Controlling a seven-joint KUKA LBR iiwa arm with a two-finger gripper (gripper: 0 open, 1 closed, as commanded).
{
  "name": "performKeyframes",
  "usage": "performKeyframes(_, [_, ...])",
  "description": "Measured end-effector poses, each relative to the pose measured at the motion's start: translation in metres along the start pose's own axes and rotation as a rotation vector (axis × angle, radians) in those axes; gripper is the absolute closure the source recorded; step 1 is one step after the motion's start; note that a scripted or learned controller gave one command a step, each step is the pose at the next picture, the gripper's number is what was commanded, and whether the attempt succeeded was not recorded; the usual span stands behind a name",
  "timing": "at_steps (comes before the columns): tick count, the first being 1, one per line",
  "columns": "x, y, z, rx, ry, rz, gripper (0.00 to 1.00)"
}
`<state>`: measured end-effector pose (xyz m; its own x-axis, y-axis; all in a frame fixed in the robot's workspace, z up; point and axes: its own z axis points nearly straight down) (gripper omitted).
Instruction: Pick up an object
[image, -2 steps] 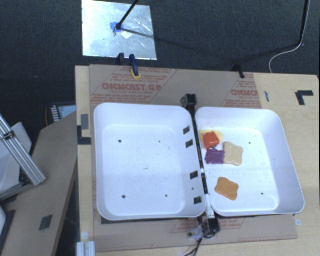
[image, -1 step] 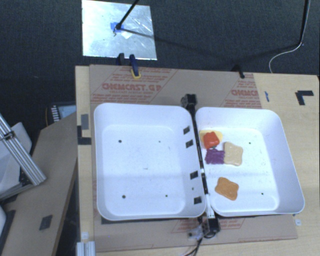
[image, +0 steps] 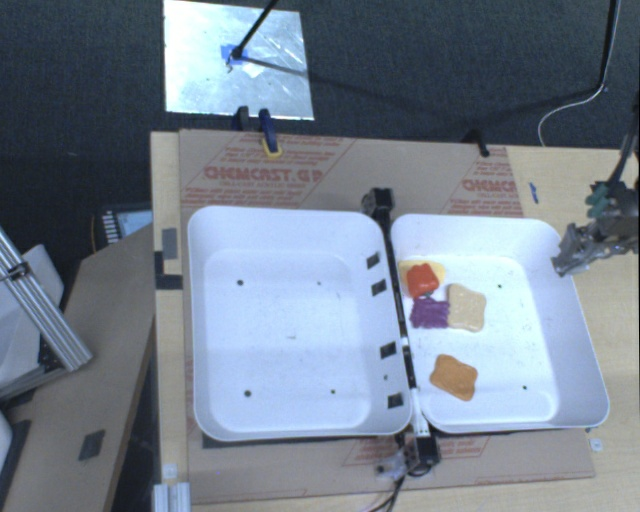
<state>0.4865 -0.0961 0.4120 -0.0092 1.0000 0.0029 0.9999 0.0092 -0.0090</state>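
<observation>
In the right bin (image: 560, 330) lie several small food-like objects near its left wall. A red-orange piece (image: 422, 279) rests on a yellow one, a purple piece (image: 430, 313) touches a beige slice (image: 466, 308), and an orange-brown piece (image: 453, 376) lies apart nearer the front. My gripper (image: 575, 252) hovers at the bin's far right rim, away from all the objects, with nothing seen in it.
The left bin (image: 290, 315) sits beside the right one, joined by a black hinge strip (image: 395, 310). Both rest on a cardboard sheet (image: 300, 165). A shiny metal plate (image: 237, 58) lies at the back, and a cable (image: 575, 95) hangs at upper right.
</observation>
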Motion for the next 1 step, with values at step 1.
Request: performKeyframes(1, [-0.0725,-0.0024,-0.1307,-0.026,-0.011,0.014,1.00])
